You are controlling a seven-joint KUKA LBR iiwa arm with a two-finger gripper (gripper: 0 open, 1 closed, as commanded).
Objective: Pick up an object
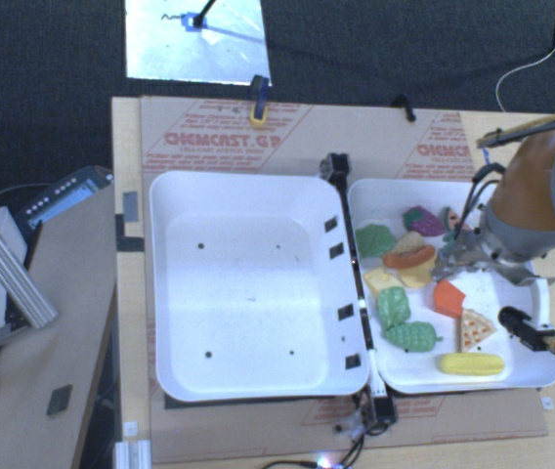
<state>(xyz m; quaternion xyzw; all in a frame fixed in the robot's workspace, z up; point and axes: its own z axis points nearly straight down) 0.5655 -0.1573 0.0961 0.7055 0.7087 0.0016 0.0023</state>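
Toys fill the right bin (541,306); the left bin (248,281) sits beside it on the tabletop (209,135). Arm (536,198) comes in from 3 o'clock, orange band up top, wrist dipping into the right bin. Claw (450,258) is low over the pile, around the middle of that bin. Whether it is spread or pinched, I cannot tell: the wrist hides the tips.

Nearest pieces: red block (448,299) just at 6 o'clock of the claw, orange sausage (408,257) at 9 o'clock, purple piece (422,222) at 11 o'clock. Pizza slice (474,330) lies further down at 5 o'clock, yellow banana (471,363) near the front wall, green leafy bits (395,306) at 8 o'clock.

Progress, my guess: the reach is done, the grab is unconfirmed. Nothing shows lifted; every toy looks flat in the bin. Left to do: close on one piece, probably the block or the sausage, and raise it clear.
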